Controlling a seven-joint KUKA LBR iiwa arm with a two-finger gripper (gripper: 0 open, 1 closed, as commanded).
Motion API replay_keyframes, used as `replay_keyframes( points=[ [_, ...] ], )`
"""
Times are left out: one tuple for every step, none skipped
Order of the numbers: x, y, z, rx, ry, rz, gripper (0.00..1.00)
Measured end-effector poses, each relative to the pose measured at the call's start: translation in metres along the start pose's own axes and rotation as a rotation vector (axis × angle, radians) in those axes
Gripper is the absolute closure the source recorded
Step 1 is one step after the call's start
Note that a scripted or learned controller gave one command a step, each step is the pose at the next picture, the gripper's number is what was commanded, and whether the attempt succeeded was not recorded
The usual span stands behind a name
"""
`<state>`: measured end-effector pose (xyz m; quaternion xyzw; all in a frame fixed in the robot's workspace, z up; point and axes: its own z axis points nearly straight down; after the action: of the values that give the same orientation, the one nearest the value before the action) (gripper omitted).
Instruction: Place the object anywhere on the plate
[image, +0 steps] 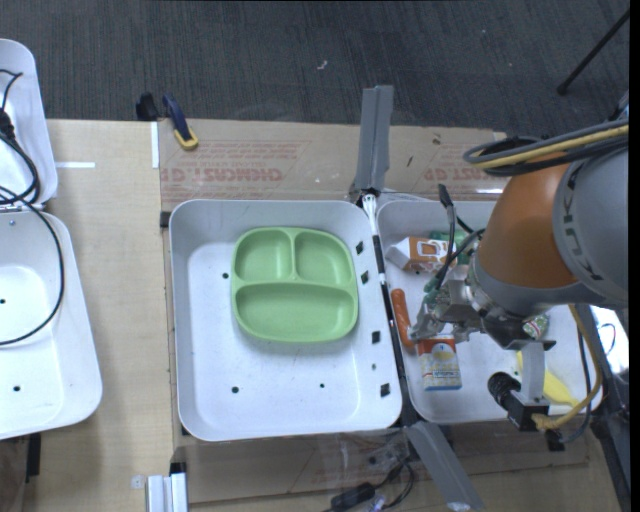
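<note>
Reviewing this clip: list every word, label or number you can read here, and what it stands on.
Red print on the cardboard sheet behind the bins: upside down, too blurred to read with certainty.
Orange-and-white carton: print too small.
Bottle label: too small.
Green plate: none.

plate (295, 285) in the left bin (200, 330); carton (441, 364) and box (420, 253) in the right bin (400, 215)

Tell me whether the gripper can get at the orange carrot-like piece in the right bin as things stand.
Probably yes. The gripper hangs right beside the orange piece, which lies along the right bin's left wall; that wall crowds one side.
</note>
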<state>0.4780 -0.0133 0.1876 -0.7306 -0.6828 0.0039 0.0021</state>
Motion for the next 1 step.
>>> replay_keyframes(
  points=[
    [0.0782,0.0159,-0.0356,-0.001,-0.001,-0.199,1.0]
  ],
)
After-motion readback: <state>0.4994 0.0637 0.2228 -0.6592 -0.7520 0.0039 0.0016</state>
